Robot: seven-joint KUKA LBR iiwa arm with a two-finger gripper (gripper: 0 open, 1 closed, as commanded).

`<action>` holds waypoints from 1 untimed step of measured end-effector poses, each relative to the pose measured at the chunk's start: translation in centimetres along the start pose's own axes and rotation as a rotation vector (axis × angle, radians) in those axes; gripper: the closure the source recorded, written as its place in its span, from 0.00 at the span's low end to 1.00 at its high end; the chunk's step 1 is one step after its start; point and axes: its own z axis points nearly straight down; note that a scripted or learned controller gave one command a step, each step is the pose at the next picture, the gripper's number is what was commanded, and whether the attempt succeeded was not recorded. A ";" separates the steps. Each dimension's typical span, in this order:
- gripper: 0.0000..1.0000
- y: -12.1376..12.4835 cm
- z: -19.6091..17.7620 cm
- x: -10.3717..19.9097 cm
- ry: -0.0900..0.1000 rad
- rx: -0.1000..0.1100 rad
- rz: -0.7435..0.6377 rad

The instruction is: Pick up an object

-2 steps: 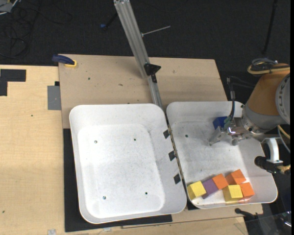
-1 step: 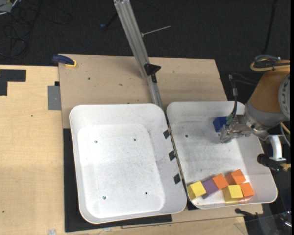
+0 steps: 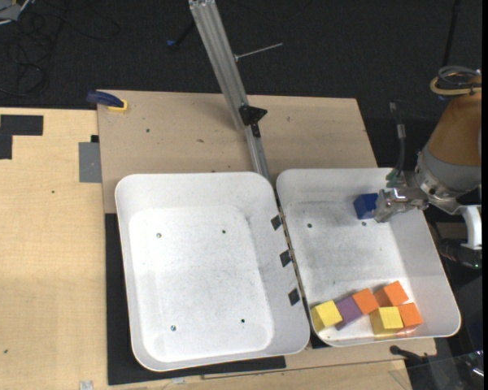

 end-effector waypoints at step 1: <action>1.00 0.4 -6.3 -0.4 -0.002 -0.003 -0.001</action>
